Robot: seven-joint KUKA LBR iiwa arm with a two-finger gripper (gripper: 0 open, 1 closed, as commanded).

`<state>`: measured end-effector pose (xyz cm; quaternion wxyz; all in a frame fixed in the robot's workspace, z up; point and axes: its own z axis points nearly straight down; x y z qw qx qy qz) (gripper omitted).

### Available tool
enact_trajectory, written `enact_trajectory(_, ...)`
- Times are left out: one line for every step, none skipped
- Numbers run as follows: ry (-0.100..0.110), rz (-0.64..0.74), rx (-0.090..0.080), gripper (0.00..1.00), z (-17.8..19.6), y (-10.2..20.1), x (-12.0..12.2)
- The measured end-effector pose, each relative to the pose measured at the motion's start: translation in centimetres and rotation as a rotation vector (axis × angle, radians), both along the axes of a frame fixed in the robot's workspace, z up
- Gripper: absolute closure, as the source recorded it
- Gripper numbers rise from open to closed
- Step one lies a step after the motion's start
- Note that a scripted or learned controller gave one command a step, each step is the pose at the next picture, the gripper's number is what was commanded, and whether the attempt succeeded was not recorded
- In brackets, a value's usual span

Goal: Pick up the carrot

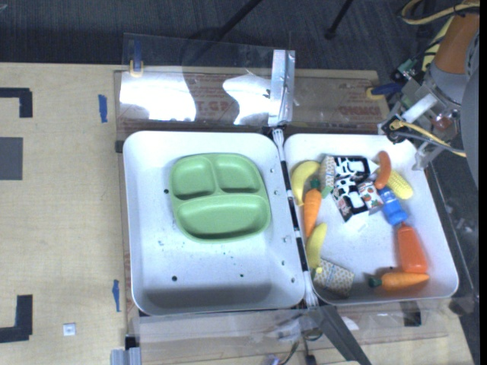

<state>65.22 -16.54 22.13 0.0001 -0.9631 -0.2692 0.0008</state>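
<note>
Your two-finger gripper [426,128] hangs beyond the right white bin's [445,230] far right corner, its grip unreadable, while the orange tapered carrot [310,208] lies against the left wall beside a yellow banana [303,175].

We take the carrot [310,209] at the right bin's [445,238] left wall as our landmark. That wall presses close on its left, so no room opens there. A yellow banana [303,175] touches its top end, and a second yellow piece [316,243] lies just below its tip. To its right we see the black-and-white carton [351,185] near, with bare white floor [358,242] below the carton. From above, the carrot lies uncovered.
</note>
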Motion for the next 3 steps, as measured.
enact_trajectory(0.003,-0.025,0.001,0.00,3.7,3.7,-2.8)
enact_trajectory(0.003,-0.200,0.002,0.00,-7.4,1.0,-10.0)
enact_trajectory(-0.027,-0.339,0.003,0.00,-13.0,1.3,-16.3)
